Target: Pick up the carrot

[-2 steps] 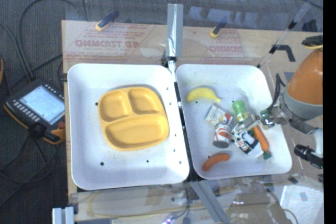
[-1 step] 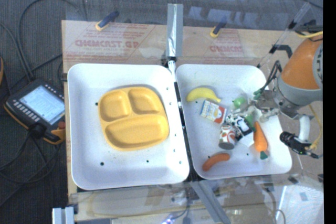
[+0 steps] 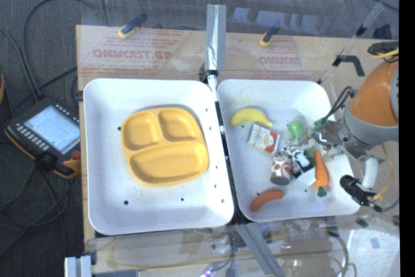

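Camera view. Small orange plastic carrot with green top: lies in the right white bin, near its right wall, long axis running roughly toward and away from the camera, green end nearer. Gripper: just beyond the carrot's far end, close above; its opening cannot be told. Crowding: crumpled white-and-red packet touching on the carrot's left; orange sausage-shaped toy near. Open room is scant, the bin wall being close on the right.

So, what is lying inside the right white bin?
The right bin holds a banana, small carton, green piece, carrot, sausage and crumpled packets. The arm covers its right edge.
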